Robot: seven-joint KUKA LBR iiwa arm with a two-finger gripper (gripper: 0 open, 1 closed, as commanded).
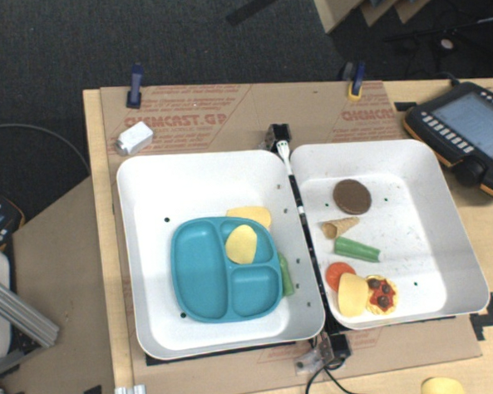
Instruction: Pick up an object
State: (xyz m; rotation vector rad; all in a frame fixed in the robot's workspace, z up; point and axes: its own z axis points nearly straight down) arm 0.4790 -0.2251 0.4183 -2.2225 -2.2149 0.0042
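Left bin (pixel 141 240): teal tray (pixel 222 273) near front edge, yellow piece (pixel 241 244) on its back rim.

Right bin (pixel 429 189): brown disc (pixel 351 196) near centre; green stick (pixel 355 248), tomato (pixel 339 273), pizza slice (pixel 379 294) toward front-left corner.

Gripper: state cannot be told.

Step, judged: approach not begun. Next: choose an isolated target, likely the disc, and descend squarely.

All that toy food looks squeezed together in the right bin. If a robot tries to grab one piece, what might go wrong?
Three likely troubles. The tomato, yellow wedge and pizza slice touch one another, so jaws closing on one may nudge or catch its neighbour. The brown cookie lies flat, offering little edge to grip. In the left bin, the yellow piece sits in the teal tray, whose dividers could block the jaws.
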